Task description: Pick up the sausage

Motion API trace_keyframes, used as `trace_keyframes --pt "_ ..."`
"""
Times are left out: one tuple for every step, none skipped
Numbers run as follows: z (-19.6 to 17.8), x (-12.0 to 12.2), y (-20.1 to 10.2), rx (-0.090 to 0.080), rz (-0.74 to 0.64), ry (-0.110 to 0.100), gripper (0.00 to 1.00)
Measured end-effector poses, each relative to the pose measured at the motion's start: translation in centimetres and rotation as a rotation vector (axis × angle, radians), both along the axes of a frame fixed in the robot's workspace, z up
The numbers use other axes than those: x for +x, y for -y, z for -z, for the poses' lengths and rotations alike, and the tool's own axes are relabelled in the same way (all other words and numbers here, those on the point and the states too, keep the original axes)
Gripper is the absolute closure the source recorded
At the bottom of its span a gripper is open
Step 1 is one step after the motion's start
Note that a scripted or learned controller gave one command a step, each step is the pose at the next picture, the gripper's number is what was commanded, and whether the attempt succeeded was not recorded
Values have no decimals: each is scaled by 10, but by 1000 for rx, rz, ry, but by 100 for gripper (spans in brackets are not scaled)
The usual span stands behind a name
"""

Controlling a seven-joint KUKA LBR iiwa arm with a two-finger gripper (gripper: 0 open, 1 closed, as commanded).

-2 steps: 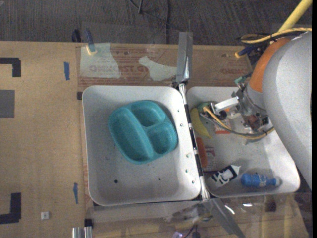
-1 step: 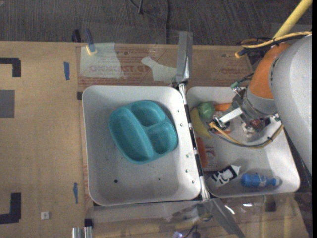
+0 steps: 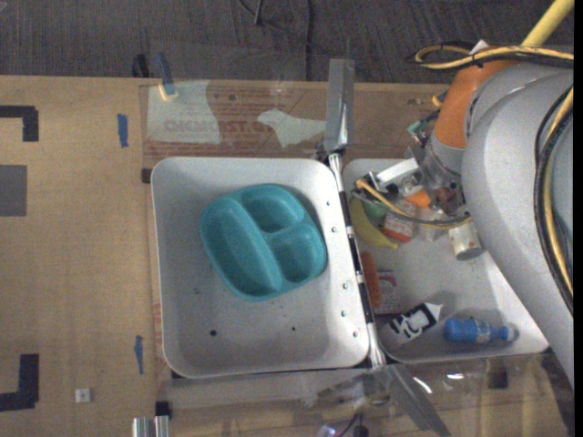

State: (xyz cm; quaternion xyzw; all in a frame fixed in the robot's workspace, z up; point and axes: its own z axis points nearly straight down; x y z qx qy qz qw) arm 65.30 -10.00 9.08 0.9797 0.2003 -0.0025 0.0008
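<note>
Hovering hand (image 3: 421,200) over right bin (image 3: 474,285) | sausage (image 3: 369,280) lying apart

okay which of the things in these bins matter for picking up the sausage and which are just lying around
For the job: sausage along the right bin's left wall; gripper above that bin.

Lying about: teal divided plate in the left bin; banana, blue bottle, black-and-white item in the right bin.

The sausage (image 3: 369,279), seemingly reddish-orange and slender, lies lengthwise along the right bin's left wall.
</note>
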Motion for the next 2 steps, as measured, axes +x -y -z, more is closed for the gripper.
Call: trace_keyframes --pt "4 -11 66 4 196 7 0" --pt "0 -1 84 21 162 2 0"
